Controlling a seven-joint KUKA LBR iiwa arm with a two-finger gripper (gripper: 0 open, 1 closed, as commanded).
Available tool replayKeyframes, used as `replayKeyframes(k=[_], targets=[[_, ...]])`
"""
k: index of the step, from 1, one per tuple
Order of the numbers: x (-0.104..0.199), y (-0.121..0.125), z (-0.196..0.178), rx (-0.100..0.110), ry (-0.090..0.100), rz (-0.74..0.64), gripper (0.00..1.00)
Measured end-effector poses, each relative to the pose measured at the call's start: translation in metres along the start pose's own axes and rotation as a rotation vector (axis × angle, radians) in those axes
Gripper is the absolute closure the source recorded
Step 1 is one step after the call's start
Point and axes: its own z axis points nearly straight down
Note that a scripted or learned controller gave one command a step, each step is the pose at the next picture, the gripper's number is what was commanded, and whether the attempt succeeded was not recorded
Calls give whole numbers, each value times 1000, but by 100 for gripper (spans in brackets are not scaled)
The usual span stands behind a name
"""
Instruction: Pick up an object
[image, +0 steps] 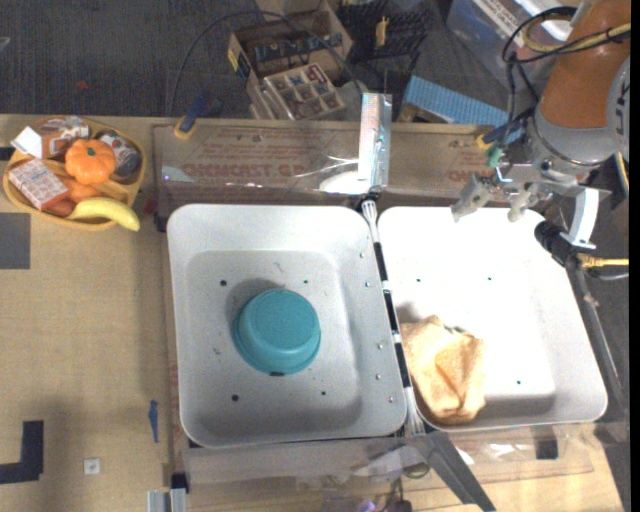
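Nothing has been picked up yet: the gripper (494, 201) is held open and bare over the far edge of the right bin (520, 270), while a tan cloth (448, 368) is left lying at that bin's near left corner.

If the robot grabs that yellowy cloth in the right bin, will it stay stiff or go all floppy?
Probably floppy. The cloth lies crumpled with folds, so it would likely droop from the gripper rather than hold its shape. It looks thin, so it is probably light. Pushed, it would more likely bunch up against the bin wall than slide neatly.
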Motion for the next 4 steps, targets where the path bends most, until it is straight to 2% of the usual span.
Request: replayKeyframes(k=[1,2,3,4], targets=[[28,-47,85,0,0,-63,0],[18,-121,140,-9,2,-10,0],[21,-154,139,-14,-2,-273,0],[19,-153,129,-18,-2,-270,100]])
